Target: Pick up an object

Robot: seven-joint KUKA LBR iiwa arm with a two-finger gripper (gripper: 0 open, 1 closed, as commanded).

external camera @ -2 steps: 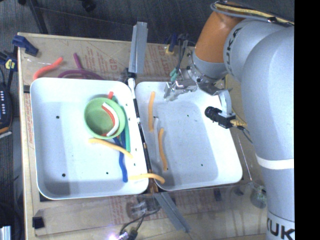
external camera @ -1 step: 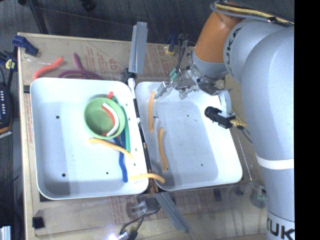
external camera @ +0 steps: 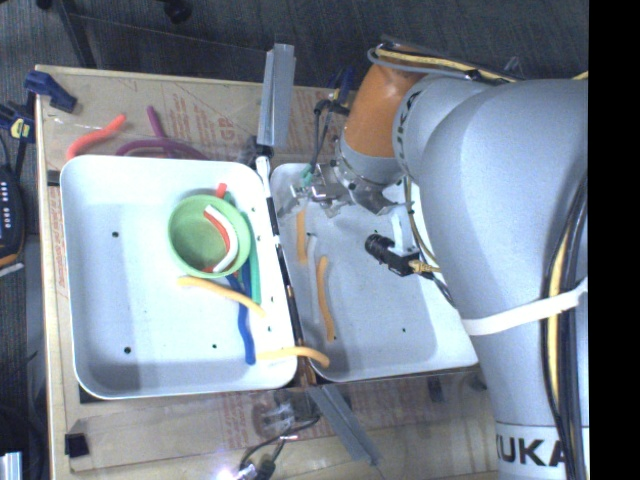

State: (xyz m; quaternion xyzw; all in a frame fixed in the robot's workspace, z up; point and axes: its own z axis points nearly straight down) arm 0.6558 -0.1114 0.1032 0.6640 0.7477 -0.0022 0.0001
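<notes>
My gripper (external camera: 306, 186) is low over the far left corner of the right bin (external camera: 400, 308), below the orange wrist band (external camera: 375, 108). A short orange stick (external camera: 301, 236) lies just in front of the gripper, apart from it. A longer orange stick (external camera: 323, 296) lies further toward the near side. The left bin (external camera: 110, 298) holds a green bowl (external camera: 195, 236) with a red and a white curved piece (external camera: 232, 236) on its rim. Beside the bowl lie a yellow strip (external camera: 220, 291), a blue strip (external camera: 246, 336) and a green strip (external camera: 254, 268).
A yellow piece (external camera: 300, 353) lies across the wall between the bins at the near side. The big grey arm body (external camera: 500, 218) covers the right bin's right side. On the bench behind the left bin are a red piece (external camera: 98, 135) and a purple loop (external camera: 160, 148).
</notes>
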